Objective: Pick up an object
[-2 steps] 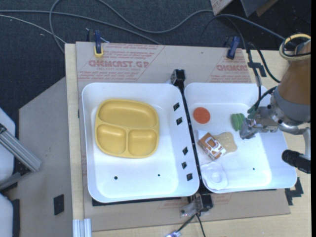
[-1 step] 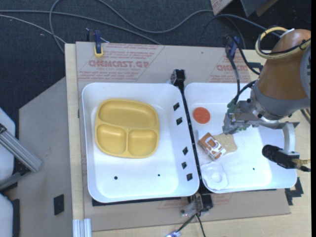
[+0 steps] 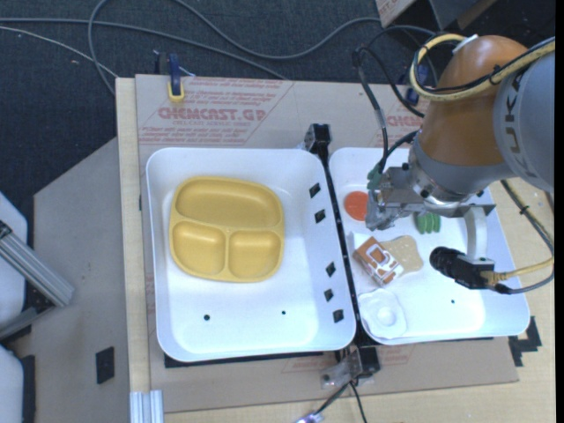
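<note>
Objects for picking lie in the right bin (image 3: 507, 311). Going left to right: the left bin (image 3: 176, 324) holds one yellow divided tray (image 3: 227, 227) (three compartments), with bare white floor along its near and right edges. Past the divider, the right bin crowds one orange disc (image 3: 355, 205), one white round piece (image 3: 384, 313) near the front rim, one orange-and-white packet (image 3: 377, 262) touching one tan slice (image 3: 407, 252), and one green item (image 3: 428, 222). The tool (image 3: 384, 208) hangs beside the disc; whether it is open I cannot tell.
</note>
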